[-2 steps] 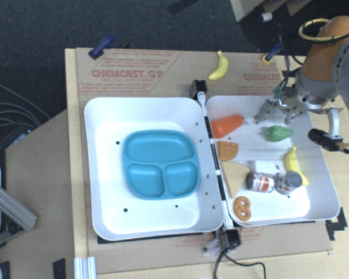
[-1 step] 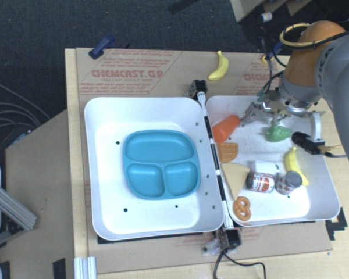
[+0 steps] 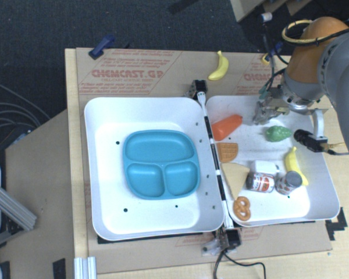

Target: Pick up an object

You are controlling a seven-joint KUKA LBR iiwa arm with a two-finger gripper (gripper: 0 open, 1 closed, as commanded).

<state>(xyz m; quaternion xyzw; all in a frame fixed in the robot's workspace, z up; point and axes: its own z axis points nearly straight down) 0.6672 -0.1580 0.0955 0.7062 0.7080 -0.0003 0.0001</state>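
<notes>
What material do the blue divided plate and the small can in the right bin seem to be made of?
The blue divided plate looks like moulded plastic: one even colour, soft matte sheen, rounded compartment walls. The small can lying on its side seems to be metal with a red and white printed label; its end looks grey, but a plastic toy cannot be ruled out.

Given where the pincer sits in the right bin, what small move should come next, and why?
Probably a short drop toward the green object. The pincer hangs just above and left of it, with nothing seen between its tips, and the carrot lies farther left.
</notes>
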